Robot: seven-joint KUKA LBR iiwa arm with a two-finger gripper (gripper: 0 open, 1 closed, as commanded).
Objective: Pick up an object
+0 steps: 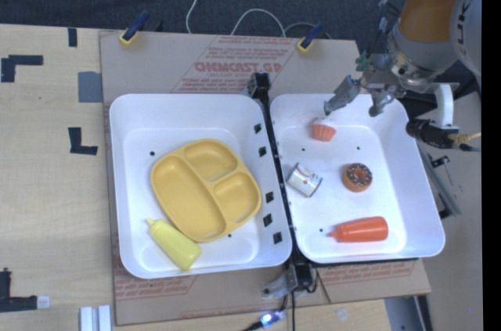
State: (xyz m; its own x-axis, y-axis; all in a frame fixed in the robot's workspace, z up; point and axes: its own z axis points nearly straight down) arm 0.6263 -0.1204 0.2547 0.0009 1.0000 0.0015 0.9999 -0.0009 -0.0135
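- Fingers [362, 98] hang spread and empty over the right bin's [415, 165] far edge.
- Small orange cup [323, 131] sits just near-left of them, closest of the objects.

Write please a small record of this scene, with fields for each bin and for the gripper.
left bin: yellow divided plate; yellow squeeze bottle at its near corner
right bin: small orange cup; silver can on its side; chocolate donut; orange-red bottle lying flat
gripper: fingers open, holding nothing, above the far edge of the right bin, near the small orange cup
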